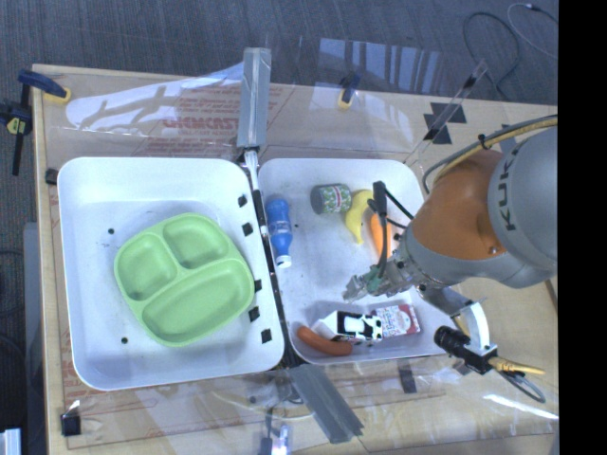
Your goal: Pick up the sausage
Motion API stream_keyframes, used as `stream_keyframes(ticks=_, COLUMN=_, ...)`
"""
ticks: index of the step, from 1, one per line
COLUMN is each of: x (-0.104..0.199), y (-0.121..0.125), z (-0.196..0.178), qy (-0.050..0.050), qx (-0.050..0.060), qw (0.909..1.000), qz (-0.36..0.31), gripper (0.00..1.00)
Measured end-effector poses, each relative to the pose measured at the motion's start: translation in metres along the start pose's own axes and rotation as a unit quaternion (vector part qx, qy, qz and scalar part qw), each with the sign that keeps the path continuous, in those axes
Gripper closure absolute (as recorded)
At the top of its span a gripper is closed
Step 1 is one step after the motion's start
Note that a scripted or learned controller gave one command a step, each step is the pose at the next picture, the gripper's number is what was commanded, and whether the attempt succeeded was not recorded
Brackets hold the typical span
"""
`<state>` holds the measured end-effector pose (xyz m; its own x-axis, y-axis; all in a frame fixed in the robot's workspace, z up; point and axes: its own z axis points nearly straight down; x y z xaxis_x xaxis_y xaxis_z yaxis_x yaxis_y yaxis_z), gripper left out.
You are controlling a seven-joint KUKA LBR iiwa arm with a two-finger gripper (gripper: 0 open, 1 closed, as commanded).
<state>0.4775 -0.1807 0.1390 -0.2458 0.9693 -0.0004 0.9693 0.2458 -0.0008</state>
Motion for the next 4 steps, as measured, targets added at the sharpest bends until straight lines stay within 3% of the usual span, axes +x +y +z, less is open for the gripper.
stream_keyframes(ticks=1, x=0.0, y=0.0, z=0.0, qy=0.0, qx=0.0, qw=1.0, qz=0.0, gripper=0.0)
stream_keyframes(ticks=2, x=0.046, y=0.011, z=0.04, qy=0.001, qx=0.0, qw=0.992, qz=-0.127, gripper=0.0)
stream_keyframes(ticks=3, x=-0.007, y=-0.002, z=0.046, qy=0.0, qx=-0.001, qw=0.9997, qz=-0.025, gripper=0.0)
stream_keyframes(ticks=4, x=-0.047, y=0.066, z=0.011, qy=0.0, qx=0.0, qw=1.0, qz=0.009, gripper=0.0)
